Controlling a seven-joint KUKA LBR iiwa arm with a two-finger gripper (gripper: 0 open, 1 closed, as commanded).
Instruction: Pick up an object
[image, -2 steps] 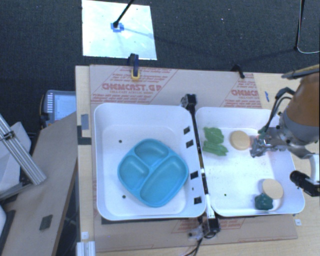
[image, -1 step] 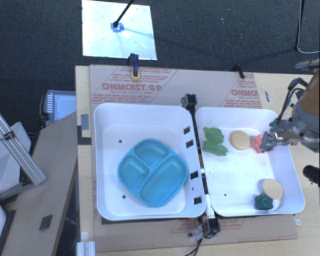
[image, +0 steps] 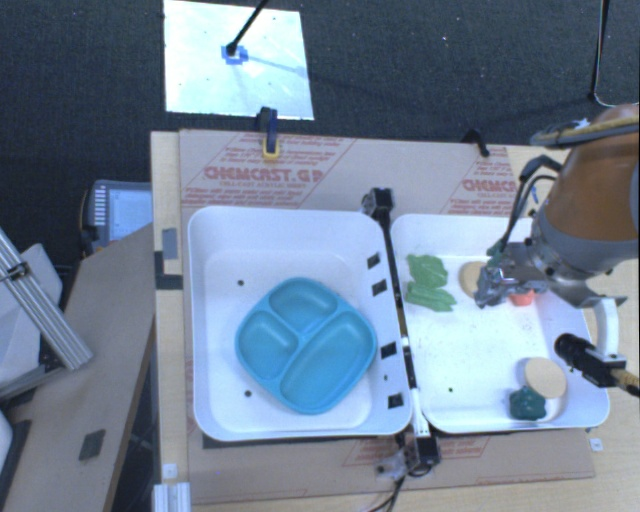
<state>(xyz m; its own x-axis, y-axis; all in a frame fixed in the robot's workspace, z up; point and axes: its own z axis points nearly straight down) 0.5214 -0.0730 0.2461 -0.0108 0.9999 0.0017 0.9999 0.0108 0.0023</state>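
I see a cardboard-covered table (image: 300, 170) on dark carpet carrying two white bins. In the right bin (image: 470, 400), my fingers (image: 487, 290) hang low just beside an orange piece (image: 521, 295), a tan disc (image: 470, 277) touching their far side; I cannot tell their spread. Green leaves (image: 428, 282) lie near; the blue tray (image: 305, 344) sits well apart, in the left bin.

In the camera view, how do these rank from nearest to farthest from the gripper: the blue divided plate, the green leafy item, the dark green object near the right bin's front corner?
From the gripper:
1. green leafy item, in the right bin, on its left side.
2. dark green object, front corner of the right bin.
3. blue divided plate, in the left bin.
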